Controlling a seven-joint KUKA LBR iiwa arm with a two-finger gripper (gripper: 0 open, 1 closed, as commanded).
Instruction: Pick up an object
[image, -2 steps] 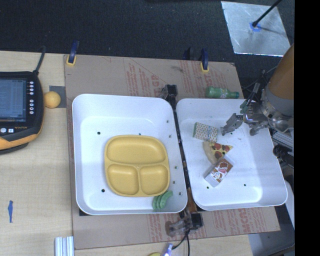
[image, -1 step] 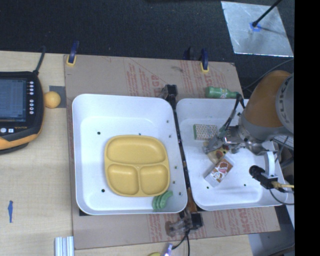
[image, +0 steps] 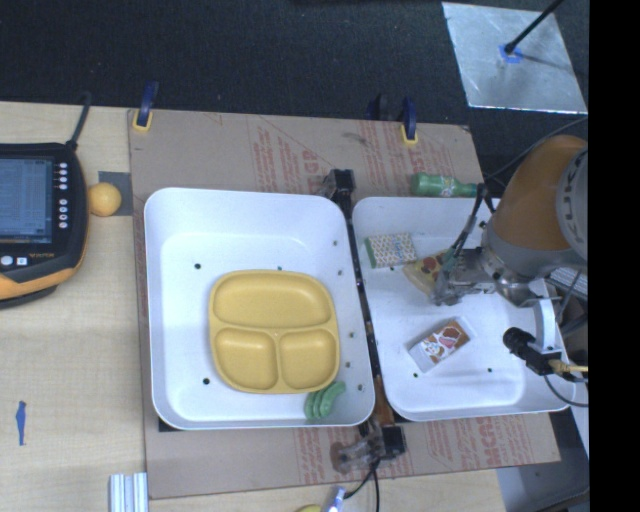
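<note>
Smooth white plastic bins (image: 170, 300), matt yellow plastic tray (image: 272, 328), brown cardboard (image: 300, 150)

Two bins sit side by side on the bench. The left bin (image: 170, 300) holds a divided tray (image: 272, 330), with a small object (image: 324, 402) at its near right corner. The right bin (image: 470, 400) holds a packet (image: 439, 345) near its middle and a flat card (image: 390, 249) toward its far left corner. A pendant (image: 35, 222) lies left of both bins.
</note>
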